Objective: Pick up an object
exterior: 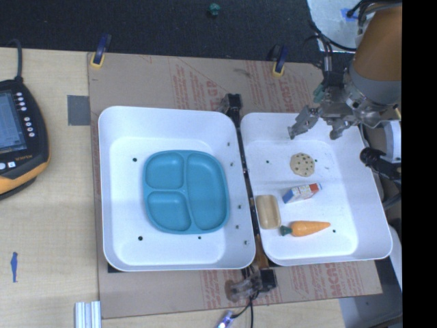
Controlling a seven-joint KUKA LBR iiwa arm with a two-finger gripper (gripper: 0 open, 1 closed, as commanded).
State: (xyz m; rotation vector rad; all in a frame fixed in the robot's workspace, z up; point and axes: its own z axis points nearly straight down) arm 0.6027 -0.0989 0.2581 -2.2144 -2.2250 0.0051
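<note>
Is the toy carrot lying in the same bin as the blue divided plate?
No: the carrot lies in the right bin, while the blue divided plate sits in the left bin.

Bench (pixel 54 203); two bins (pixel 171 125), pendant (pixel 17 135).

Two white bins (pixel 119 183) sit on a tan worktop (pixel 54 251). The divided plate (pixel 186 191) is teal-blue. The cookie (pixel 302 163) is beige with dark specks, the carrot (pixel 308 229) orange with a green end, the small carton (pixel 301 193) white, blue and red.
</note>
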